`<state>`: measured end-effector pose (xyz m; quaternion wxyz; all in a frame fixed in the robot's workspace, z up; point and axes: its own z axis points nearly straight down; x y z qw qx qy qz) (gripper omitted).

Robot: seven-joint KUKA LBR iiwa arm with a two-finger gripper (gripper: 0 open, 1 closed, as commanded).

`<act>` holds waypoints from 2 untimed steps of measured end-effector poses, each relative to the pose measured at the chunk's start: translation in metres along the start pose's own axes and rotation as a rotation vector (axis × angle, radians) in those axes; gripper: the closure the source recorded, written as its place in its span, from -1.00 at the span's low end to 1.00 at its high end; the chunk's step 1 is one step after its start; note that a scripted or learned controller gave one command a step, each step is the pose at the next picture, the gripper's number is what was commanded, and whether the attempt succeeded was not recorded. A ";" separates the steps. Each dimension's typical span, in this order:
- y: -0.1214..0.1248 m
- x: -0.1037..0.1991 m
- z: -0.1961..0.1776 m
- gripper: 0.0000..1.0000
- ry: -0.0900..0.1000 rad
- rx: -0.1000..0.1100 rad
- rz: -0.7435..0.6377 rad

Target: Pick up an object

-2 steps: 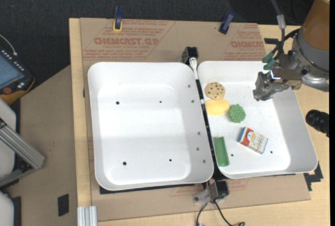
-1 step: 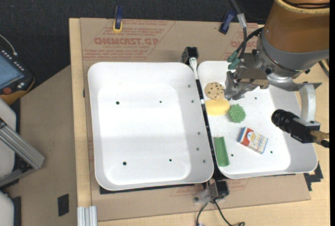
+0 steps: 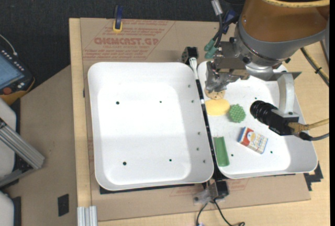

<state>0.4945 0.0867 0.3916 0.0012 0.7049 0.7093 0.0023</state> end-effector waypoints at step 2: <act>-0.014 -0.029 -0.100 1.00 -0.002 0.001 0.005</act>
